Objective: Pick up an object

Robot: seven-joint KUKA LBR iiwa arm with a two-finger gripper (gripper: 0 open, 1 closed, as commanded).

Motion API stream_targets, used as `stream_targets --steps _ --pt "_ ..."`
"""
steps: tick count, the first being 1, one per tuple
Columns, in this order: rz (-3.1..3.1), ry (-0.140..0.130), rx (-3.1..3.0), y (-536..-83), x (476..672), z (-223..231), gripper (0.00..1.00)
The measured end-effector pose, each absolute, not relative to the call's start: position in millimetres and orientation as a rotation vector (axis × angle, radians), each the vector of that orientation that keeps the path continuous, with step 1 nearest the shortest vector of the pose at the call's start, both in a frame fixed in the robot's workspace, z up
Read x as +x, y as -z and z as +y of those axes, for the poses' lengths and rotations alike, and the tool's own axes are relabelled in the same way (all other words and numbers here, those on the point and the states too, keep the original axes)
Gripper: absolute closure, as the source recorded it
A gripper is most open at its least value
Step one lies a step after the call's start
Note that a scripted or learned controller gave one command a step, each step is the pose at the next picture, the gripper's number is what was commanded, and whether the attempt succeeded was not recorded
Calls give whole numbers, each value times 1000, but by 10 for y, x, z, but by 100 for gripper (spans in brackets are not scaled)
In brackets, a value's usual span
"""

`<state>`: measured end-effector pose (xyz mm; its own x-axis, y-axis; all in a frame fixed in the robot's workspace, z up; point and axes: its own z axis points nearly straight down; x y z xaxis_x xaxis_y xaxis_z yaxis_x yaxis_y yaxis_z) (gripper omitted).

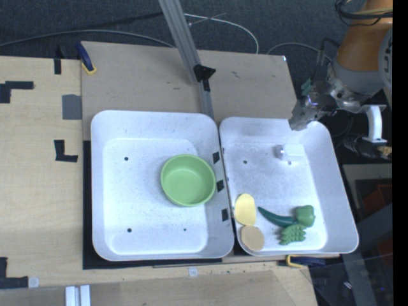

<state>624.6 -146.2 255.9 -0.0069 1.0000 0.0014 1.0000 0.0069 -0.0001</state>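
One bowl (187, 180) in left bin (108, 139); four toys (275, 224) in right bin (331, 171), near-left of gripper (299, 123), jaws' state indiscernible.

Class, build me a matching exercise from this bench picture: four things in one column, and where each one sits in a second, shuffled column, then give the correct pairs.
Column A
1. green bowl
2. yellow piece
3. end effector
4. tan round piece

Column B
a. above the right bin's far right corner
b. middle of the left bin
c. right bin's near left corner
d. right bin, by its left wall, just beyond the tan piece

Pairs: 1-b, 2-d, 3-a, 4-c
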Motion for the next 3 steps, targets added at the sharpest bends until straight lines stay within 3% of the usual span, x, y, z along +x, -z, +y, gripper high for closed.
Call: stream_targets --steps 1,3 --pt "-2225 -2 -2213 -2459 6138 -973 100" --pt "-2226 -2 -2211 -2353 6141 72 100"
